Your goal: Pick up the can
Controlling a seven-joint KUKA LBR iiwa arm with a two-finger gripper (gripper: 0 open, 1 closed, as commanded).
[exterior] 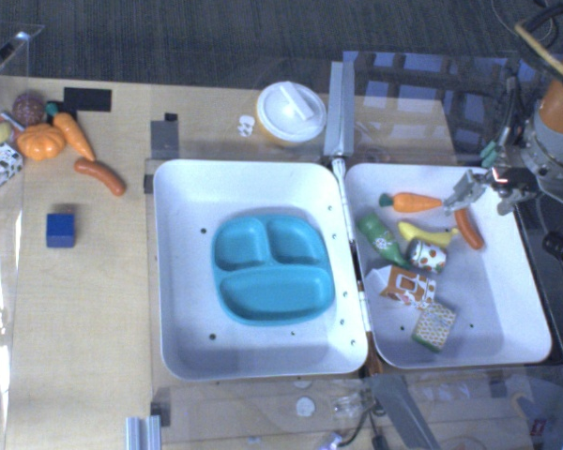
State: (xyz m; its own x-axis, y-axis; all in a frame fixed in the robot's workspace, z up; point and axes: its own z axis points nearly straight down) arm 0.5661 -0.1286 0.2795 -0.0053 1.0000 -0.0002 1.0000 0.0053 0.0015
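Jaws of the gripper (471,187), spread and holding nothing, hover in the approach step; the can (426,254) lies below-left, so descent there seems next.

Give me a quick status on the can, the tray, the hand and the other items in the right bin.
can: lying on its side in the right bin, not gripped
hand: above the bin's upper right, over the carrot end
carrot: lying flat
sausage: lying flat, slanted
banana: lying flat, touching the can
green bottle: on its side
blue tray: right side up in the left bin
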